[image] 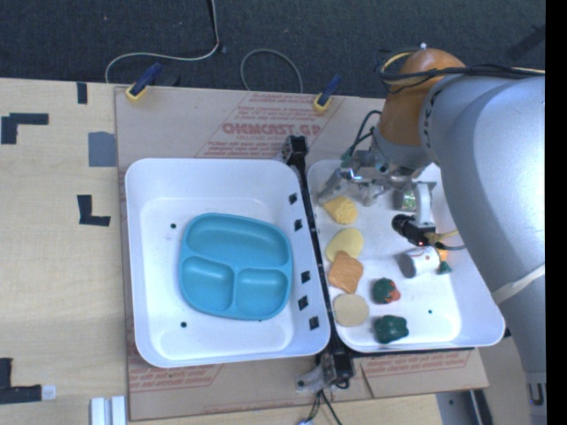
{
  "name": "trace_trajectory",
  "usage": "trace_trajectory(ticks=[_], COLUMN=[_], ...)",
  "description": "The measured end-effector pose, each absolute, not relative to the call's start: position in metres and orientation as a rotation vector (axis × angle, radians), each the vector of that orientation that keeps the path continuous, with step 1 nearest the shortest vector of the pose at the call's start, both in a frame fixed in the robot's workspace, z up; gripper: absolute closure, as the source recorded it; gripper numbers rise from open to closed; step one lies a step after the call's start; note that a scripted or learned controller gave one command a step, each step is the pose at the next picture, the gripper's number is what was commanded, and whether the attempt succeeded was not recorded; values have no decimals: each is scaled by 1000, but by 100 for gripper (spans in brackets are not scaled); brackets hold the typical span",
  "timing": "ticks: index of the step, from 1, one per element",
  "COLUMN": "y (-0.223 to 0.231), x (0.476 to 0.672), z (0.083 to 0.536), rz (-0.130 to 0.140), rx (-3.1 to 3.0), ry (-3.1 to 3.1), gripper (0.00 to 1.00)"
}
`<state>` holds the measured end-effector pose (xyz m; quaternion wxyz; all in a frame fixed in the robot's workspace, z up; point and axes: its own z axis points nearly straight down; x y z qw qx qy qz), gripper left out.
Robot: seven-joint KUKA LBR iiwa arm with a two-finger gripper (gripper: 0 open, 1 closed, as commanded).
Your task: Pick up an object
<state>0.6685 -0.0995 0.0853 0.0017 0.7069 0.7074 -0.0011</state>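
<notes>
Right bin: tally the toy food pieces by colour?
Yellow pieces: 2
Orange piece: 1
Beige piece: 1
Green pieces: 2
Total: 6

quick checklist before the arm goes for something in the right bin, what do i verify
1. Gripper above the right bin: ok, at its far left corner.
2. Candidate nearby: ok, the yellow piece lies right by the gripper.
3. Candidate apart from the pale round piece: cannot tell, they lie very close.
4. Gripper carrying nothing yet: cannot tell.
5. Blue tray out of the way: ok, it lies in the left bin.
</notes>
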Motion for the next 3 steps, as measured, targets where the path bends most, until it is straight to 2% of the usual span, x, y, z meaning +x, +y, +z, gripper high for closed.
trace_trajectory(ticks=[1, 2, 3], y=[-99, -95, -95], x=[668, 655, 655], z=[85, 86, 95], rz=[-5, 0, -3], rx=[2218, 2219, 2219], ry=[2220, 2219, 2221], gripper=[0, 0, 100])
